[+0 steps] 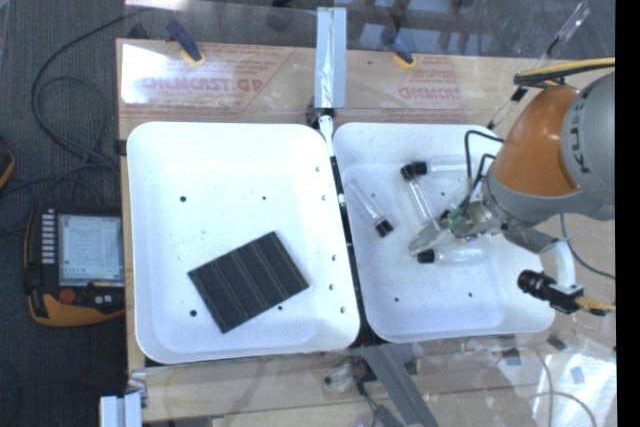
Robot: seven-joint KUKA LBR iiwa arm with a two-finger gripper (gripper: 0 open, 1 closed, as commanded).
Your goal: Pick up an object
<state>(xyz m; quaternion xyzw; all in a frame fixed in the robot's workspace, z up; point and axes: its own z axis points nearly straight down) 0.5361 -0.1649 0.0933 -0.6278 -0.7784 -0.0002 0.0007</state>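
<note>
Camera view, slanted from above: we saw the gripper (pixel 440 233) low in the right bin (pixel 400 310), among clear vials with black caps (pixel 414 171). One vial (pixel 456 254) lay just beside it, toward the bin's near edge, long axis roughly left-right. We could not tell the claw's state; the wrist (pixel 535 160) hid it. The left bin (pixel 160 165) held a dark ribbed slab (pixel 248 280). The vials' clear bodies were hard to make out against the white.

Arm (pixel 560 155) cut off at right edge; clear vials (pixel 420 200) perhaps three, too faint to count.
</note>
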